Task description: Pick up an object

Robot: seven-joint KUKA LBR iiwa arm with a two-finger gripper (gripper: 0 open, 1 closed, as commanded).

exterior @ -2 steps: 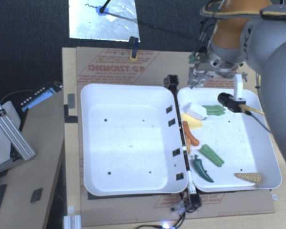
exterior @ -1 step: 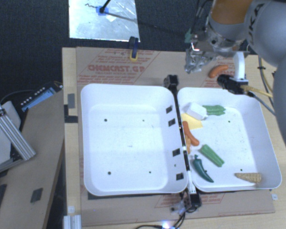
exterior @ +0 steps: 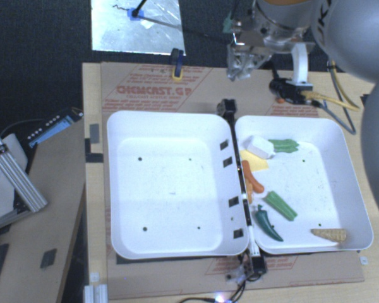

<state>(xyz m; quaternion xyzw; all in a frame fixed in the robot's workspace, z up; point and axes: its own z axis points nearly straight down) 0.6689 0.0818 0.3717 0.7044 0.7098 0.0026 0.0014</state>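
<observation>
Gripper (exterior: 242, 65) hanging high beyond right bin (exterior: 350, 163) far edge, carrying nothing; finger state: cannot tell. Objects lying along bin's left edge. Judging pre-reach: next, descending over white block (exterior: 260, 147).

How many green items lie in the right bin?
3. One green piece near the bin's far edge beside the white block, one in the middle, and a darker one near the divider at the front.

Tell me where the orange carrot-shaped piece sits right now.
The orange piece lies in the right bin, against its left wall by the divider, just below the yellow piece and above the dark green pepper.
</observation>
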